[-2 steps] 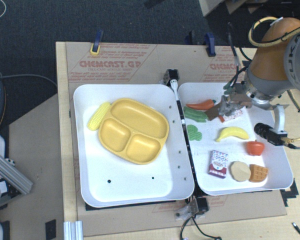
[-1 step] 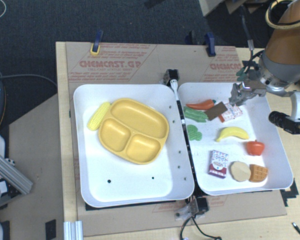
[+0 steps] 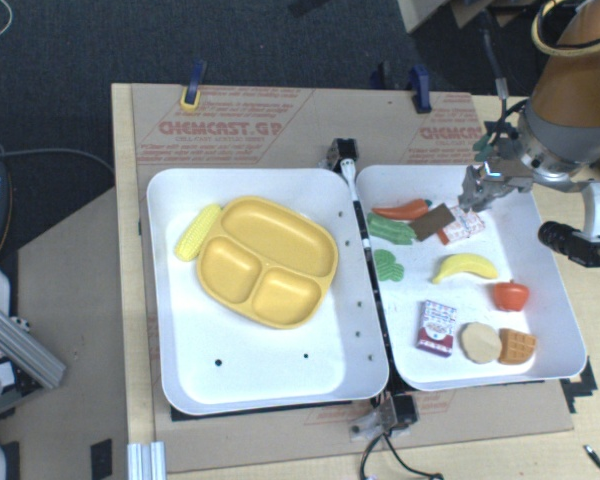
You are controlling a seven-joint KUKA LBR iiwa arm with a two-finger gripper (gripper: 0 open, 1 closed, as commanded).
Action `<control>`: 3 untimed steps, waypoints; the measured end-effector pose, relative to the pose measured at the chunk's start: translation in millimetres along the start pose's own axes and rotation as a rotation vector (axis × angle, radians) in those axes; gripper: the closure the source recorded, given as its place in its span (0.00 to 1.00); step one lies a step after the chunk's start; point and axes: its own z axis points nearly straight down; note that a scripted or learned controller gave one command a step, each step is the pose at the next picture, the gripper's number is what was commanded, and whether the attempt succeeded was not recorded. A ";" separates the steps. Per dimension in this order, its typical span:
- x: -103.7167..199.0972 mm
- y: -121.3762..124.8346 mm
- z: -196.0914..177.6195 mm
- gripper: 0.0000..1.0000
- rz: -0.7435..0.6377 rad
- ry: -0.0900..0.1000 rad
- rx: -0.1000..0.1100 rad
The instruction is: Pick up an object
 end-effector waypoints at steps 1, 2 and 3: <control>46.2 11.1 -4.2 1.00 -0.005 0.001 -0.001; 90.3 11.3 -2.4 1.00 -0.005 0.003 0.004; 143.8 19.6 -10.5 1.00 -0.006 0.003 -0.001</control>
